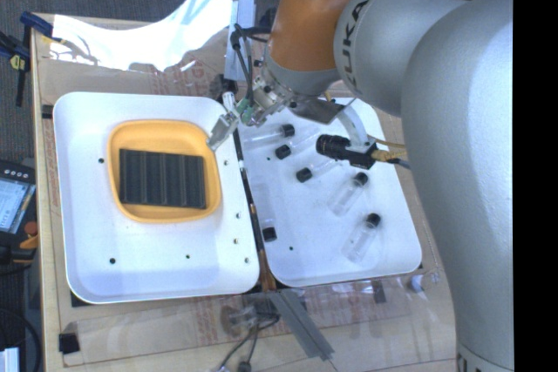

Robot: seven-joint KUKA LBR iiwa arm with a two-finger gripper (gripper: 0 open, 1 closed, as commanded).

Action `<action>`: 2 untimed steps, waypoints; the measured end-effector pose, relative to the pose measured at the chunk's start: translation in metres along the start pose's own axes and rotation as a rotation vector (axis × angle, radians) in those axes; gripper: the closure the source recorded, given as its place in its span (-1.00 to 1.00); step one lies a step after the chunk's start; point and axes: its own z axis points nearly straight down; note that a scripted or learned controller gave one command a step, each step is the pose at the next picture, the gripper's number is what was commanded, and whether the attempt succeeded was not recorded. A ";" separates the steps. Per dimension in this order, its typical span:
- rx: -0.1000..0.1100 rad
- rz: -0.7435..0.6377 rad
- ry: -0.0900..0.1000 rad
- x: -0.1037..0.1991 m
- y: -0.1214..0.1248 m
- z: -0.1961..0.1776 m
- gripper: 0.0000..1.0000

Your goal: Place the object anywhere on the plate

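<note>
Okay, I've got the grey arm with the orange band (305,22) coming in from the right of the frame and reaching across the top of the shallow white right-hand bin (305,266). The end effector (225,126) hangs over the seam between the two bins, just at the upper right corner of the yellow rounded-square plate (122,139). From this angle I can't tell whether the end effector is wide or narrow, and I can't make out anything held in it. The plate sits in the shallow white left-hand bin (87,261), toward its upper half, with a dark ribbed rectangular panel (164,177) in its middle. The clear vials with black caps (344,196) are scattered across the right-hand bin. One lies near the centre right, its cap pointing up the frame. A second (359,241) lies below it toward the lower right corner. Three caps cluster closer to the end effector in the upper left part of that bin (288,130) (282,151) (302,174). One more small black piece (268,233) lies by the left wall, lower down. Off the bins, a crumpled silvery foil sheet (131,35) lies on the surface (157,335) at the upper left of the frame.
</note>
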 end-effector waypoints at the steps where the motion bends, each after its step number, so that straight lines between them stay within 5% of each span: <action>1: 0.000 0.001 0.000 0.000 0.000 0.000 -1.00; 2: 0.000 0.001 0.000 0.000 0.000 0.000 -1.00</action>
